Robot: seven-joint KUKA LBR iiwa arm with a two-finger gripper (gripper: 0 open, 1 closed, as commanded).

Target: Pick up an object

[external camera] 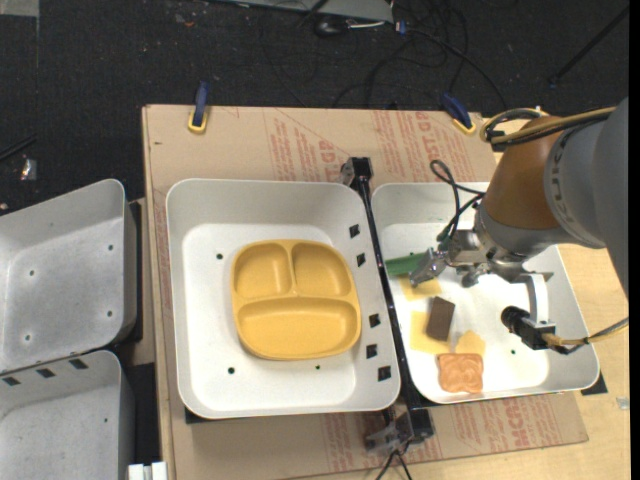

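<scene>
The right bin (570,288) holds several small things. A green piece (402,264) lies by its left wall. A dark brown block (440,318) rests on a flat yellow slice (421,332). Nearer the front lie an orange-pink waffle-like piece (460,372) and a small yellow bit (470,344). My gripper (438,266) hangs low over the bin's left half, just right of the green piece and above the brown block. Nothing is visibly held.
The left bin (200,268) holds a yellow divided plate (296,299). A black divider with clips (375,288) runs between the bins. The grey and orange arm (540,188) covers the right bin's back part. White trays (60,268) lie off the bench at far left.
</scene>
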